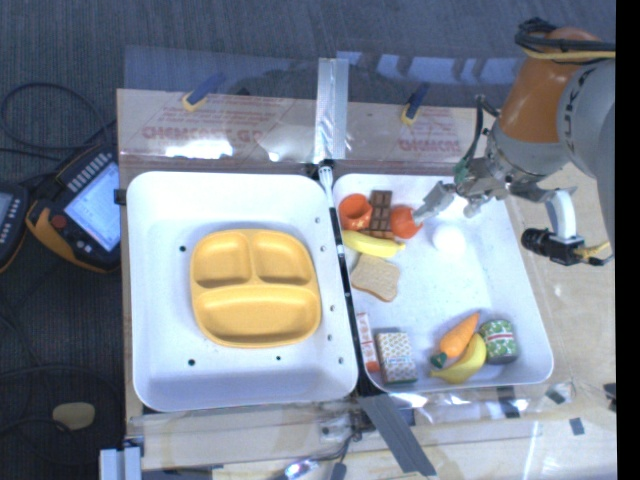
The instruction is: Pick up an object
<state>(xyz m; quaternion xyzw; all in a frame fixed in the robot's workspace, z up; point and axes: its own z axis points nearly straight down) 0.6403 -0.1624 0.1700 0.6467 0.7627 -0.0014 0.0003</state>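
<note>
From above, two white bins sit side by side on the worktop (140, 103). The left bin (150, 368) carries a yellow tray (256, 287) with three wells, lying flat in the middle. The right bin (520, 298) carries the loose items, and I take the white egg (447, 236) as the landmark.

Just left of the egg is a cluster against the bin's inner wall: an orange piece (354, 211), a brown chocolate bar (381, 213) leaning over it, another orange-red piece (404, 222) and a yellow banana (371, 245) under them. Below and left of the egg lies a bread slice (376, 279). Well below the egg, near the front wall, are a small box (396, 354), a carrot (458, 335) resting on a second banana (462, 364), and a green can (498, 339).

The hand (452, 195) hangs just above the egg, at the far end of the bin, with its fingers spread and nothing between them. Judging by that pose, the egg or the nearby red piece is the likely target; no pick is made yet. The egg's round shape may slip out.
</note>
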